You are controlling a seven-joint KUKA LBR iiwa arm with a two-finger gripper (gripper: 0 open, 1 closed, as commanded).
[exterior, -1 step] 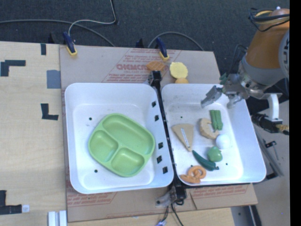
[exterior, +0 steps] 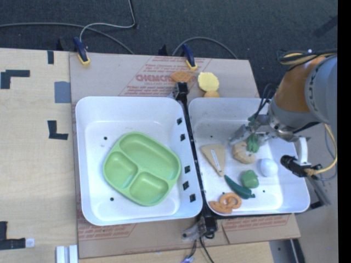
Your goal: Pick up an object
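Tool low in the right bin, over the toy food.

Camera view: the tool (exterior: 249, 137) sits right of frame centre, above a tan bread-like piece (exterior: 242, 153) just beneath it; whether its grip is wide or narrow I cannot tell. A white ball (exterior: 267, 166) lies just lower right, a cheese wedge (exterior: 215, 156) to the left, long axis running down-frame. The green tray (exterior: 141, 169) fills the left bin (exterior: 88, 147).

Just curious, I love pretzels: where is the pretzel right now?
The pretzel lies at the right bin's near edge, beside the divider, just below the dark green pepper.
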